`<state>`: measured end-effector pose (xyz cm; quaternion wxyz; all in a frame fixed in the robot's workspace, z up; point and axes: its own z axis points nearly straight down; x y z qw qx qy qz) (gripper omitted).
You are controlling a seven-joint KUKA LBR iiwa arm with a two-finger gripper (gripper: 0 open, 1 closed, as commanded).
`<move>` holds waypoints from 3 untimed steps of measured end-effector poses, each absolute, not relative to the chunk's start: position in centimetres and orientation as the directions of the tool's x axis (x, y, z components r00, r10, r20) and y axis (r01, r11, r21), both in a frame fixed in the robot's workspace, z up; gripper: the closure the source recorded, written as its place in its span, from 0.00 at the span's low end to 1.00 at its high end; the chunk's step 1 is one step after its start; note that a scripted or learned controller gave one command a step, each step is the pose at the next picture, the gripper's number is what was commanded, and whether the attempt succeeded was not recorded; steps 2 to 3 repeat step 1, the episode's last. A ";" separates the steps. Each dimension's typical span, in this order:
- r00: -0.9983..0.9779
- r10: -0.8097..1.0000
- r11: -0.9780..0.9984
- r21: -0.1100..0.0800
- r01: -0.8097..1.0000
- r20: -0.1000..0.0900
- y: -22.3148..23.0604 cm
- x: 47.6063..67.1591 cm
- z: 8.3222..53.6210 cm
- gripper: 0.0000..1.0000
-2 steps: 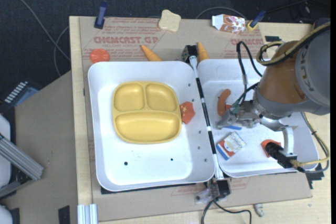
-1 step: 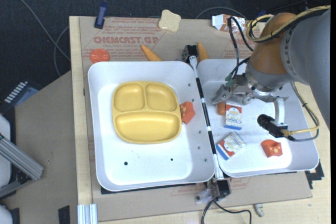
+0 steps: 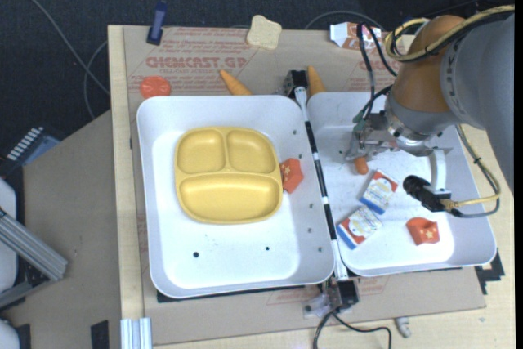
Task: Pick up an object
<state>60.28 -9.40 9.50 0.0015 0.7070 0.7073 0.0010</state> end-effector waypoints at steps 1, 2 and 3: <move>-0.003 1.000 0.003 0.003 1.000 0.002 0.0 61.8 18.6 1.00; -0.003 1.000 0.003 0.003 1.000 0.002 0.0 61.8 18.6 1.00; -0.003 1.000 0.003 0.003 1.000 0.002 0.0 61.8 18.6 1.00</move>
